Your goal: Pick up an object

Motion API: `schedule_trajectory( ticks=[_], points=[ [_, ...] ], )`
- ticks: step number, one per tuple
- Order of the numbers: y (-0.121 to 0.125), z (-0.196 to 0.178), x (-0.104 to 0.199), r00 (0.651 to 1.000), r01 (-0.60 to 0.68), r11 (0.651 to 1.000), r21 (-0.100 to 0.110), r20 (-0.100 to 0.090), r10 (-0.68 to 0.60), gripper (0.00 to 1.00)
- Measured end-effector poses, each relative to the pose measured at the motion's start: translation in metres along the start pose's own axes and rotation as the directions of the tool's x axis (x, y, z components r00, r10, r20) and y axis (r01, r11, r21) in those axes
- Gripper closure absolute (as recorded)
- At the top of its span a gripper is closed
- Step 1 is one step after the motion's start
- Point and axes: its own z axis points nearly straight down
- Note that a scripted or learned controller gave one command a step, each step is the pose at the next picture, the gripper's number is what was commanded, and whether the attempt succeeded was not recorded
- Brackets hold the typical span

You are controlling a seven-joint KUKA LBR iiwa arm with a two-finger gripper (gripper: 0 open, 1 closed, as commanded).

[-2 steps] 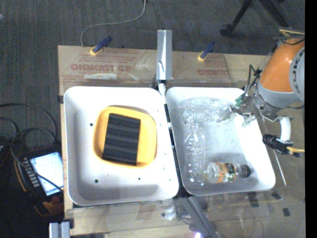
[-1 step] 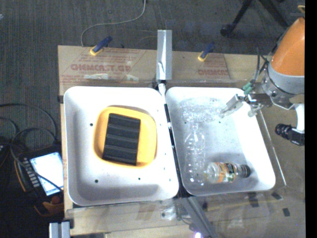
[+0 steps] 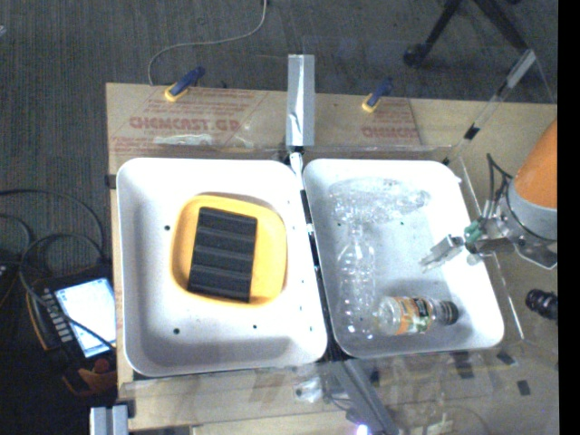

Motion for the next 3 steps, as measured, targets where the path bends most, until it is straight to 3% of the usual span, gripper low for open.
schedule_trajectory(
  ticks=[1, 2, 3],
  points=[
    [-0.007, 0.106, 0.038, 0.996, 0.086, 0.996, -0.015, 0.007, -0.086, 0.00],
    [-0.004, 0.095, 0.039, 0.996, 0.088, 0.996, -0.020, 0.004, -0.087, 1.00],
    [0.093, 0.005, 0.050, 0.999, 0.041, 0.999, -0.002, 0.003, -0.041, 1.00]
  ],
)
